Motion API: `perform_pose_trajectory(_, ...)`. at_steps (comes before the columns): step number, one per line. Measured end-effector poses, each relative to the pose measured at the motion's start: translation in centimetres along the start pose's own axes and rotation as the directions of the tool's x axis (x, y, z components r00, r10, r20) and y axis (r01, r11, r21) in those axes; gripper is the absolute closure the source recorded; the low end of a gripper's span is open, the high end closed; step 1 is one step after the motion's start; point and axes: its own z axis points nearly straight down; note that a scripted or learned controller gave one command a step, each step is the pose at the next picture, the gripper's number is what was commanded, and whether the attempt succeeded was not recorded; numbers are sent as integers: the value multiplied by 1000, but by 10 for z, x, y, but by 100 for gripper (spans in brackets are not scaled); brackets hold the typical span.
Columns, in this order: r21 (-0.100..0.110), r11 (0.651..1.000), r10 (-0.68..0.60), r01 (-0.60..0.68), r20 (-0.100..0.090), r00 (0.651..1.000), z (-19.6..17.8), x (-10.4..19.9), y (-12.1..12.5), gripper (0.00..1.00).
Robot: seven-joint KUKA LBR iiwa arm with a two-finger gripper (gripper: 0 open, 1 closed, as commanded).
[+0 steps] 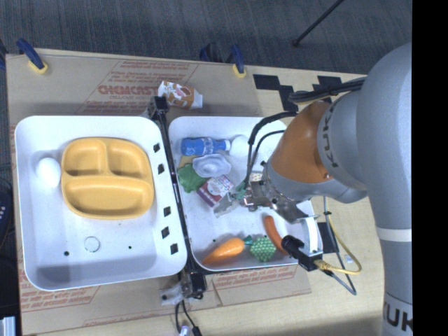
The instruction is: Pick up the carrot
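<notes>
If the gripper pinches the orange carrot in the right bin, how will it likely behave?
The orange tapered carrot looks moulded and glossy, so probably stiff, light and somewhat slippery. Its rounded body may roll when nudged. It lies against the white right bin's near wall beside a green knobbly toy, leaving finger room tight.

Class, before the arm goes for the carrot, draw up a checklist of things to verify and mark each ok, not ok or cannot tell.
1. Carrot in view, near the right bin's front edge: ok.
2. Carrot's top uncovered: ok.
3. Room around it: not ok, a green item touches its tip.
4. Gripper over the carrot: not ok, it is behind it, above a packet.
5. Finger opening: cannot tell.
</notes>
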Motion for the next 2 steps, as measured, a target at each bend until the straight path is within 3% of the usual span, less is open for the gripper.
perform_pose_trajectory(1,-1,878,-479,479,0,878,25,-11,-29,0)
perform_pose_trajectory(2,-1,744,-668,668,-1,744,25,35,-26,0)
